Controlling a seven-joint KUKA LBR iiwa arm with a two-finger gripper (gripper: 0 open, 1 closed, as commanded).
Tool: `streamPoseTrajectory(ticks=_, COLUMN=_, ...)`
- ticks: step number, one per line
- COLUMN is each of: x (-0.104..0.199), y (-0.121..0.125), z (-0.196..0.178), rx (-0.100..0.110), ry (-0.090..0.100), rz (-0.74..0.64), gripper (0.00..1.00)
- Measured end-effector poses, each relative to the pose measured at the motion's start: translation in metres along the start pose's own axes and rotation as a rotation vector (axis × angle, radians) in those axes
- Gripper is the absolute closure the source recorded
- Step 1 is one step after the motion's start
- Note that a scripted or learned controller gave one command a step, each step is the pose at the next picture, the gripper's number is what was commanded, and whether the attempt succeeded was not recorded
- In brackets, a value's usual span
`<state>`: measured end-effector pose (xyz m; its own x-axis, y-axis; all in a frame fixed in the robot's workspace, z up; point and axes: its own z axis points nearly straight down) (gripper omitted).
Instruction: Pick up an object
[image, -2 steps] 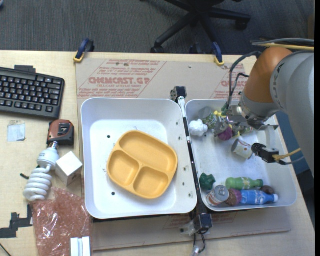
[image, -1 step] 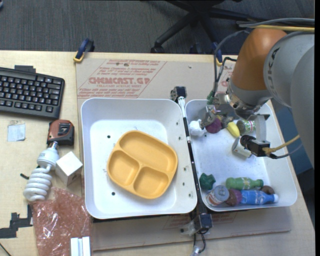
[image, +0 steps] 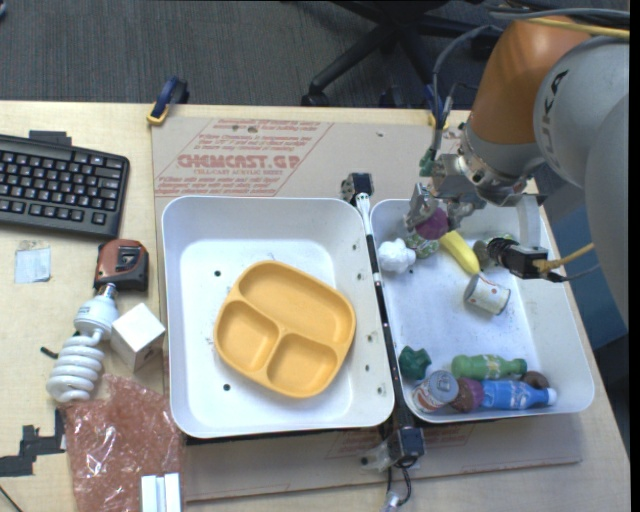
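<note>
- Two shallow white bins sit side by side on the bench: the left bin (image: 190, 300) holds a yellow divided tray (image: 286, 328), and the right bin (image: 560, 330) holds a scatter of small objects
- The grey arm (image: 570, 90) with its orange band reaches in from the right, and its gripper (image: 432, 218) hangs over the far left corner of the right bin
- Whether the gripper is clenched or released cannot be told; a small purple object (image: 432, 226) lies right at its tip, but a grasp on it cannot be confirmed
- Just beside the gripper lie a white lump (image: 395, 256) against the bin's left wall and a yellow banana-shaped piece (image: 461, 252)
- A small white cylinder (image: 487, 295) rests near the middle of the right bin, apart from the gripper
- Along the near edge of the right bin lie a dark green piece (image: 414, 361), a round can (image: 437, 391), a green bottle (image: 487, 367) and a blue bottle (image: 510, 395)
- Left of the bins on the bench are a black keyboard (image: 60, 185), a tape measure (image: 122, 264), a spiral light bulb (image: 80, 350), a white cube (image: 138, 331) and a bag of reddish grains (image: 115, 440)
</note>
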<state>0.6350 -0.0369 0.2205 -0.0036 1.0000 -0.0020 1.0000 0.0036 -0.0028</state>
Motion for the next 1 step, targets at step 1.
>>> streamPoseTrajectory(ticks=1, x=0.0827, y=-0.0560, z=-0.0111, rx=0.002, ry=0.001, rz=0.001, gripper=1.00)
